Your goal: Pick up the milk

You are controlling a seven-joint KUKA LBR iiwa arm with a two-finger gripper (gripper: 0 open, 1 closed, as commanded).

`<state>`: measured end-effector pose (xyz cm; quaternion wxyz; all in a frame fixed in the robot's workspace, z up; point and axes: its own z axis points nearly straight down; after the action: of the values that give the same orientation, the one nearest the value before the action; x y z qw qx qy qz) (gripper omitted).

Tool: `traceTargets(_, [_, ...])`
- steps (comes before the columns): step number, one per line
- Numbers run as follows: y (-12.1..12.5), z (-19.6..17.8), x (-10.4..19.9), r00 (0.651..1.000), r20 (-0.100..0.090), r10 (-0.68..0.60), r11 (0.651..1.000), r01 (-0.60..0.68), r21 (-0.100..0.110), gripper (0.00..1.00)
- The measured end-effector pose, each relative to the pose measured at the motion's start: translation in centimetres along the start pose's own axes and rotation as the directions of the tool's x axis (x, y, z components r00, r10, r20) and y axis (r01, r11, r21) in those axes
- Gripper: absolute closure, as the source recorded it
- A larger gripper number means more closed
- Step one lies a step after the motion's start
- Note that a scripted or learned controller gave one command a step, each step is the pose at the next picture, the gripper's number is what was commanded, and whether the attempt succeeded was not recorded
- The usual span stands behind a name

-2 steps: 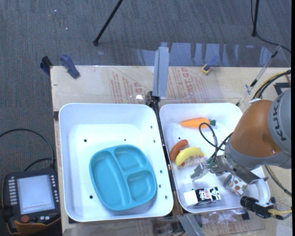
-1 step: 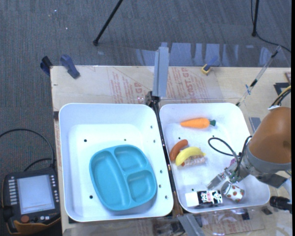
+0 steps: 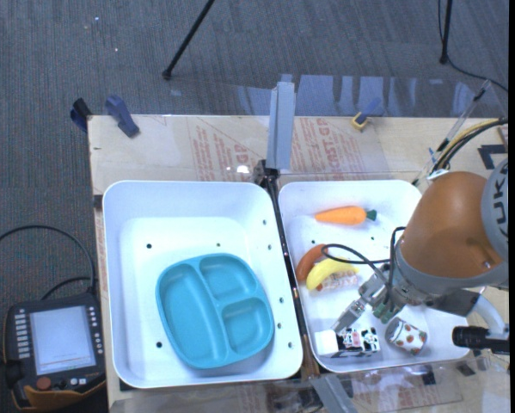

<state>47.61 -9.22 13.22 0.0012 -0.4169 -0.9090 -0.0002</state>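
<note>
One gripper hangs at lower right of the frame, just above the milk; you cannot tell its finger state. You judge this the approach step: next, descend and grasp.

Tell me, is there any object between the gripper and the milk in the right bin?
Nothing visible stands between them. The gripper hangs right above the milk, near the front wall of the right bin. The banana lies behind it and the small can beside the milk, both off the path.
</note>
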Motion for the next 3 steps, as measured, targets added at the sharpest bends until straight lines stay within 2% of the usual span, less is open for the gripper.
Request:
traceTargets(1, [0.2, 4.6, 0.4, 1.0, -0.002, -0.009, 1.0, 0.009, 0.001, 0.0])
traceTargets(2, [-0.8, 4.5, -0.9, 0.975, 0.001, -0.223, 0.975, 0.223, -0.001, 0.0])
traceTargets(3, [-0.4, -0.6, -8.9, 0.982, 0.003, -0.191, 0.982, 0.191, -0.001, 0.0])
